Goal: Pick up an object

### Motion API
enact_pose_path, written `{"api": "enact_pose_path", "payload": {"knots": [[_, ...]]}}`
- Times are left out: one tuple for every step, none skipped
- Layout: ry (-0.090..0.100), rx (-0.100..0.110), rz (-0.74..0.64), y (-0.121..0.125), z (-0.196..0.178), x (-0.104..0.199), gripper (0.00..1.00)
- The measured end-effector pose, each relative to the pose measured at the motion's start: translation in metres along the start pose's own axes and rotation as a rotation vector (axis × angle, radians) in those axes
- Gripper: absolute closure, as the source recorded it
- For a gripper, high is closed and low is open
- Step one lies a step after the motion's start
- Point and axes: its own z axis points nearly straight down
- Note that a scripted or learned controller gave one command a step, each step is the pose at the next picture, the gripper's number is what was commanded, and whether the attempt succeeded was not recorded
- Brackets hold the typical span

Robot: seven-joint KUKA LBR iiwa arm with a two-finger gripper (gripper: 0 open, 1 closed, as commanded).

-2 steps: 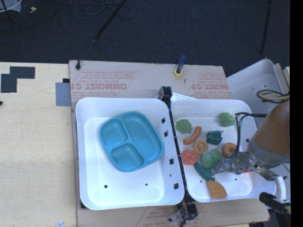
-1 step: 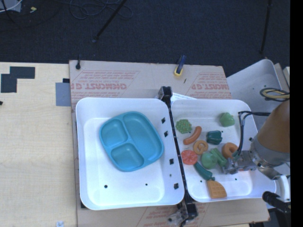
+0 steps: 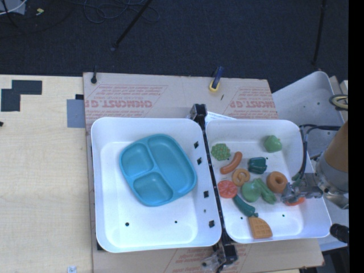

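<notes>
Glossy white plastic bins (image 3: 114,232); smooth matt blue plastic divided plate (image 3: 157,168); plain brown cardboard (image 3: 125,98) underneath; pale wood bench (image 3: 40,181).

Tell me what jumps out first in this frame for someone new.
The blue divided plate stands out, lying alone in the left bin. Next, the right bin holds a cluster of toy food: a broccoli, a sausage, a doughnut and a green pepper among others. The tool sits low at that bin's right side, beside the doughnut.
</notes>
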Motion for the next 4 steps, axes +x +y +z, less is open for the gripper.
{"api": "enact_pose_path", "payload": {"knots": [[0.0,-0.001,-0.006,0.005,-0.043,0.002,1.0],[0.0,-0.001,-0.006,0.005,-0.08,0.001,1.0],[0.003,0.002,-0.01,0.035,-0.089,0.04,1.0],[0.003,0.004,-0.01,0.056,-0.08,0.081,1.0]]}}
